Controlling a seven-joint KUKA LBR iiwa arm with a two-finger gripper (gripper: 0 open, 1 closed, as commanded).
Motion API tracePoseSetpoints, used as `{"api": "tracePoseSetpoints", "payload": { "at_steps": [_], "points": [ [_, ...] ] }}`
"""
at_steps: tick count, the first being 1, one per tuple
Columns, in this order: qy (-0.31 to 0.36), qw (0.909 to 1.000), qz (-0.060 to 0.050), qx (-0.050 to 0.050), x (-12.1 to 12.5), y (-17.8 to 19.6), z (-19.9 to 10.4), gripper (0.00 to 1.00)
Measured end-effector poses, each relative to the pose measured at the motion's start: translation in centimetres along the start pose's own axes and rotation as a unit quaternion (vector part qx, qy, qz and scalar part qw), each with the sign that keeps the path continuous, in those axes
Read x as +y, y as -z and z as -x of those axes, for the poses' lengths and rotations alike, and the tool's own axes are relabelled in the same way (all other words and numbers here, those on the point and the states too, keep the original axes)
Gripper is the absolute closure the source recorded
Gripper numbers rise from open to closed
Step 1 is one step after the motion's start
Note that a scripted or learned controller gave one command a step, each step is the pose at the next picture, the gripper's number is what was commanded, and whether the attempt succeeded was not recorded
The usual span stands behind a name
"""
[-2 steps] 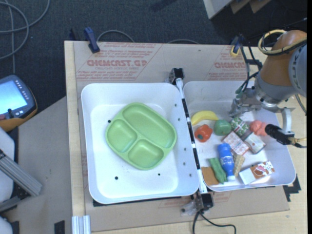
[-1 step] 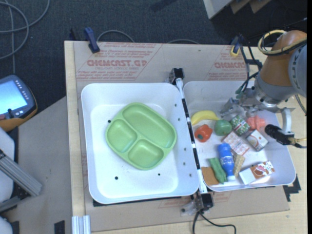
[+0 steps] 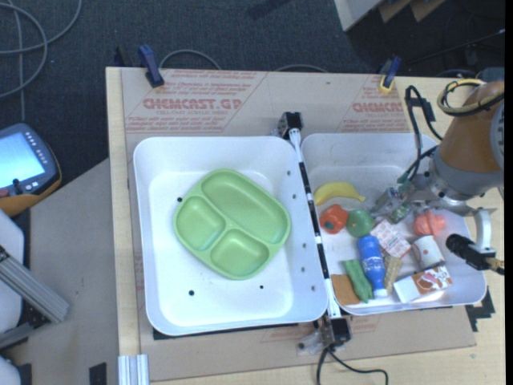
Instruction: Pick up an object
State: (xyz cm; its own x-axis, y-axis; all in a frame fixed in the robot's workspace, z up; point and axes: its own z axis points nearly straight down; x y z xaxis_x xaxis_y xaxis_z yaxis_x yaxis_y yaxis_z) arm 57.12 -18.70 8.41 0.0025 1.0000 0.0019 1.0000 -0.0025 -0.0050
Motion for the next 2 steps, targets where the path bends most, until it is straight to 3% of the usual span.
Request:
{"api": "tracePoseSetpoints", "payload": {
  "at_steps": [1, 2],
  "points": [
    [0.001, 1.0, 0.003, -0.001, 0.3, 1.1, 0.0, 1.0],
    [0.006, 1.0, 0.008, -0.001, 4.8, 10.6, -11.7, 1.0]
  ]
}}
